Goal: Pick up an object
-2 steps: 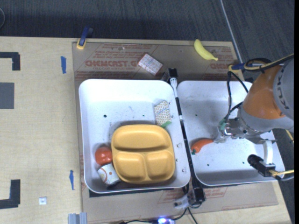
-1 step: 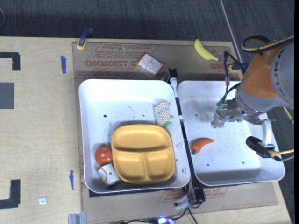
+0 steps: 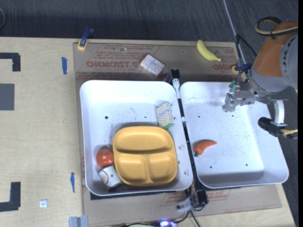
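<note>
An orange chili pepper (image 3: 204, 147) lies in the right bin (image 3: 265, 174) near its left wall. In the left bin (image 3: 90, 103) a yellow divided tray (image 3: 144, 155) rests upside down, with a red ball (image 3: 104, 157) and a small white-and-orange can (image 3: 110, 176) at its left and a patterned packet (image 3: 164, 114) above it. My gripper (image 3: 232, 102) hangs over the upper part of the right bin, well up and right of the pepper, with nothing seen between its fingers.
A yellow banana (image 3: 207, 51) and a small patterned packet (image 3: 152, 65) lie on the cardboard behind the bins. A black-and-white tool (image 3: 176, 79) sits at the bins' top junction. The grey arm with its orange band (image 3: 274, 56) enters from the right.
</note>
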`<state>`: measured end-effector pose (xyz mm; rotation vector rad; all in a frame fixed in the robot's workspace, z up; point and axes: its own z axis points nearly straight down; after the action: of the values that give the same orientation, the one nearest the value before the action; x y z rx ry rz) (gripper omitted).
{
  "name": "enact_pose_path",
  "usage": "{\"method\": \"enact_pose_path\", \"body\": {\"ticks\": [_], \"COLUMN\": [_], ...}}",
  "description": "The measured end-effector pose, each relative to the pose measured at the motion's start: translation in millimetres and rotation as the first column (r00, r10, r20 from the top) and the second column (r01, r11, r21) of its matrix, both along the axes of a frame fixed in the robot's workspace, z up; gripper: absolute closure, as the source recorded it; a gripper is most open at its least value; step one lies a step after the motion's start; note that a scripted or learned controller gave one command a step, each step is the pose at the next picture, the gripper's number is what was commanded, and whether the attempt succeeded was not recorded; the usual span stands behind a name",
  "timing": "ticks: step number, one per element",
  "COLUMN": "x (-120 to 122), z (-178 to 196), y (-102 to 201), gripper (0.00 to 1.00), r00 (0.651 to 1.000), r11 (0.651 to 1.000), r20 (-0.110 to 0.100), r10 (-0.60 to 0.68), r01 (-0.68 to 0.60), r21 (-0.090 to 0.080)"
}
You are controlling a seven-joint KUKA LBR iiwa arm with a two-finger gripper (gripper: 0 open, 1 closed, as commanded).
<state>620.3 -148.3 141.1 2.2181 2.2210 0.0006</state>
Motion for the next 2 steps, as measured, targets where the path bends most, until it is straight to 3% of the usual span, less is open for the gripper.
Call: {"method": "enact_pose_path", "body": {"ticks": [1,2], "x": [22,-61], "z": [44,59], "y": [76,143], "gripper": [1.0,1.0], "r00": [1.0,1.0], "r11": [1.0,1.0], "r20": [0.001,-0.004], "r10": [0.001,0.001], "r01": [-0.001,-0.001], "r21": [0.001,0.003]}}
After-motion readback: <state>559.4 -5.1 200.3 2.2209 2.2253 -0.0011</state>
